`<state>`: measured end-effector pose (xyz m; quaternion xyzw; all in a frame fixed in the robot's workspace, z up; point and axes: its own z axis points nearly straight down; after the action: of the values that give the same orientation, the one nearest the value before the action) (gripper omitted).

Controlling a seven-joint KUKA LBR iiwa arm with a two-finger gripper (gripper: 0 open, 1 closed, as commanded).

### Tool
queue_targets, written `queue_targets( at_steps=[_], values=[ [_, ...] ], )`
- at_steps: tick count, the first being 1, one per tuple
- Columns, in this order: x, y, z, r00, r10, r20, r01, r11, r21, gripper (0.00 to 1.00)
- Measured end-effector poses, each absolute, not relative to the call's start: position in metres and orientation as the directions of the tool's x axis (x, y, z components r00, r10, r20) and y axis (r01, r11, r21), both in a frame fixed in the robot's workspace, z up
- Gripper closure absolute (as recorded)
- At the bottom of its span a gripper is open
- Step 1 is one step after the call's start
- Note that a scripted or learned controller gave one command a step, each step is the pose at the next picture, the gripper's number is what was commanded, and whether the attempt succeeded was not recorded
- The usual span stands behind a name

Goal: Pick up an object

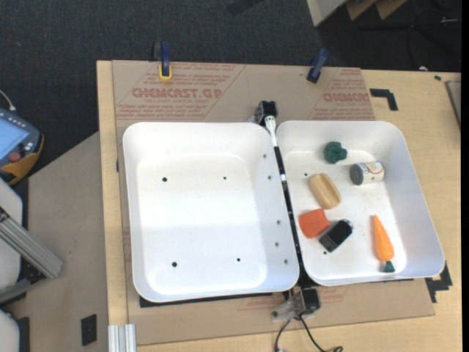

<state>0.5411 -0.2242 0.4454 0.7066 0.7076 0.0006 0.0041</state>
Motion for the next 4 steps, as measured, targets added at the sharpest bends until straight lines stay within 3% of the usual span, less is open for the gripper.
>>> queue_targets(
  at_steps=[1, 2, 3, 4],
  values=[
    [0.538, -0.194, 0.273, -0.001, 1.0, 0.006, 1.0, 0.001, -0.015, 1.0],
    [0.559, -0.131, 0.302, -0.008, 1.0, 0.001, 1.0, 0.008, 0.005, 1.0],
    [0.515, -0.052, 0.325, -0.008, 1.0, 0.002, 1.0, 0.008, -0.001, 1.0],
    [0.478, 0.007, 0.321, -0.006, 1.0, 0.002, 1.0, 0.006, -0.004, 1.0]
  ],
)
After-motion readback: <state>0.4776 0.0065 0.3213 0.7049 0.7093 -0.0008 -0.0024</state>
